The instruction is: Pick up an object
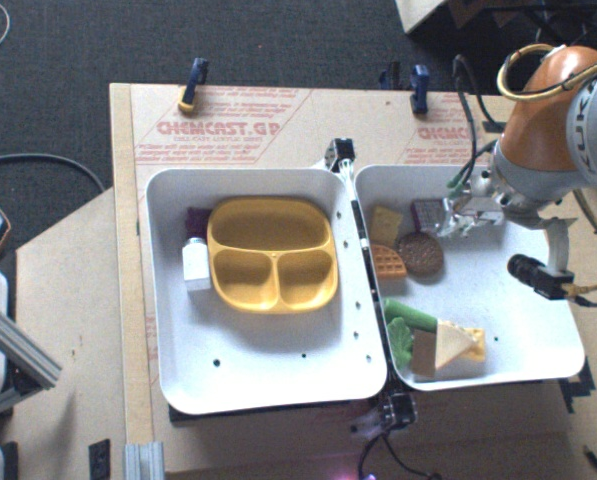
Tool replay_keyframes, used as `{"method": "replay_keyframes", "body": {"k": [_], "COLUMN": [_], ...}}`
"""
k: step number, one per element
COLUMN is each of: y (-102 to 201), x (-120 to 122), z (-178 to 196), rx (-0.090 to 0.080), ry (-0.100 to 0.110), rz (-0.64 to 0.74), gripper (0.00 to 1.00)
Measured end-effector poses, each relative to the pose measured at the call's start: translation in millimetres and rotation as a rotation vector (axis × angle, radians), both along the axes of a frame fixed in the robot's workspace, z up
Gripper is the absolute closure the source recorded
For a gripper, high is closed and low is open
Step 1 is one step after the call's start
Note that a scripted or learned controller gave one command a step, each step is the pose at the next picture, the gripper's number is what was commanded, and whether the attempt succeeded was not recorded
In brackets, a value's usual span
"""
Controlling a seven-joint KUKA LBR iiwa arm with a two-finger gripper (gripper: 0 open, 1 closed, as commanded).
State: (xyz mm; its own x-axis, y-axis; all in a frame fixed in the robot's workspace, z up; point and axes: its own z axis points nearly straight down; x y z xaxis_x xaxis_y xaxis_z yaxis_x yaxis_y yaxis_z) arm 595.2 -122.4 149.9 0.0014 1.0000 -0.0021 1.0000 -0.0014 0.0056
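Overhead, we found the gripper (456, 218) low over the upper part of the right bin (538, 338), reached in from the right on the grey arm (553, 128) with its orange band. Its metal fingers pointed left toward a small dark grey block (425, 211) lying near the bin's top wall. We could not tell from the view whether the fingers were spread or closed; they appeared as a blurred cluster of metal, and we saw nothing plainly between them. The tips lay just beside the block's right edge, and we could not confirm contact.

Just below the block we noted a round brown cookie-like disc (421, 254), apart from the fingers. To its left lay a waffle-patterned piece (387, 262), and above that a tan slab (384, 224) against the divider side. In the bin's lower left corner we recorded a green item (406, 315), a brown flat piece (423, 354) and a yellow wedge (460, 343), grouped together and well apart from the gripper.

The left bin (178, 358) held a yellow divided tray (272, 254), upright, with a small white bottle (196, 262) touching its left edge and a dark purple item (198, 218) just above the bottle. Both bins sat on a board (128, 268) fixed with clamps (192, 84) at its far edge.
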Motion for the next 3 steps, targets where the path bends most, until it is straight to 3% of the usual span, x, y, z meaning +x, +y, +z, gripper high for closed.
{"method": "replay_keyframes", "body": {"k": [1, 2, 3], "y": [5.3, 5.3, 56.3], "x": [0.6, 1.5, -3.0], "z": [63.2, 76.0, 65.8], "rx": [0.0, 0.001, 0.005], "ry": [-0.004, 0.001, 0.009], "rz": [0.003, 0.003, 0.007], "gripper": [1.0, 1.0, 1.0]}}
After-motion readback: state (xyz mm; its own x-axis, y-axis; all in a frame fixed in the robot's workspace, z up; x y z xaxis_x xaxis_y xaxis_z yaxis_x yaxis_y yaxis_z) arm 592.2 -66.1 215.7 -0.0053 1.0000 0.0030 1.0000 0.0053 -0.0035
